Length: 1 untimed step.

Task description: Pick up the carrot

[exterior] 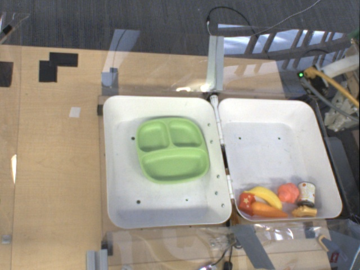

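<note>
The orange carrot (268,210) lies along the front wall of the right bin (270,134), pointing right. It touches a yellow banana (265,196) just behind it and a red pepper (246,201) at its left end.
A pink-red round fruit (288,192), a small can (306,192) and a brown-yellow toy (305,210) crowd the right bin's front right corner. The left bin (124,201) holds a green divided plate (171,149). Cables and hardware (329,89) sit at the far right.
</note>
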Each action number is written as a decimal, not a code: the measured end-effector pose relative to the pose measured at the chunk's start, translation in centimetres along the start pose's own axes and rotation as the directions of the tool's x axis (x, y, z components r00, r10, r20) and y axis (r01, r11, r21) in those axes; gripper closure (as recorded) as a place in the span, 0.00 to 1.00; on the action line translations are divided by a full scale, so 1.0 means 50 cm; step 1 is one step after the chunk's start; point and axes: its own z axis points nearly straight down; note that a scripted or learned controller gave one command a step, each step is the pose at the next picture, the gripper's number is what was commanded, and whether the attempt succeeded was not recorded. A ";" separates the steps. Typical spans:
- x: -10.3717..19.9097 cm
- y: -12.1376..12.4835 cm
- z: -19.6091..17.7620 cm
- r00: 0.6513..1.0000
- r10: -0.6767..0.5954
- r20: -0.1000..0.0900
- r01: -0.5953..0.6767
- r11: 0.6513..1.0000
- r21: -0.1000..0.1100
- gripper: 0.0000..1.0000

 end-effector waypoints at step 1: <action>0.003 0.000 -0.023 1.000 -0.001 -0.005 0.001 1.000 -0.001 1.00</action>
